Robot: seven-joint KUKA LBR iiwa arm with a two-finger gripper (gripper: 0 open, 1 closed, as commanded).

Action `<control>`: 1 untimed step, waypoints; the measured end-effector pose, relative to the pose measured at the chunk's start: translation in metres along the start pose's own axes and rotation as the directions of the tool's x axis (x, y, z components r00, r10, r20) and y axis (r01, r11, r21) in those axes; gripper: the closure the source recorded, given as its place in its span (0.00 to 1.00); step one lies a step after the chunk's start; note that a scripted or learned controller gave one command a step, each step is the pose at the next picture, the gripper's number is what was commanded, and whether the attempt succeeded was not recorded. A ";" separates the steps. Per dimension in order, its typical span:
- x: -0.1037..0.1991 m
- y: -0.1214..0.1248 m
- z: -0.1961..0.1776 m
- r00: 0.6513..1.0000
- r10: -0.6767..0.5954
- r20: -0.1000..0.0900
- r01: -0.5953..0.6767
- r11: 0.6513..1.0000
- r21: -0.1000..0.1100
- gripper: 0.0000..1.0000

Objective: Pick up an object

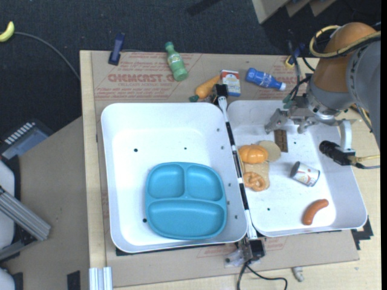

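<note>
Several small items lay in the right bin (344, 186): a bun (253, 154), pretzel (256, 180), can (304, 174) and sausage (315, 211). Jaws (289, 121) hovered over the bin's far end; their opening could not be told. Left bin (121, 156) held a blue tray (184, 199).

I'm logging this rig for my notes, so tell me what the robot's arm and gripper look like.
The arm is bulky and rounded, grey with a broad orange band above the wrist. A yellow cable loops beside the band, with thin dark cables running along it. The gripper is a compact grey metal assembly with slim fingers. A black cylindrical part sticks out from a pale bracket at its side.
</note>
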State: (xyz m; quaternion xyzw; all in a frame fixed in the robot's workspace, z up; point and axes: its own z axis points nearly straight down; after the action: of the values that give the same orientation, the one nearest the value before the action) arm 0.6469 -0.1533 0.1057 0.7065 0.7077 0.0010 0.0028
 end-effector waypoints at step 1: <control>-0.001 0.008 0.021 1.000 0.001 -0.001 -0.001 1.000 0.003 0.00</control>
State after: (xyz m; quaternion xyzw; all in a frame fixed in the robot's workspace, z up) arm 0.6549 -0.1544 0.0847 0.7068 0.7074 0.0003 0.0014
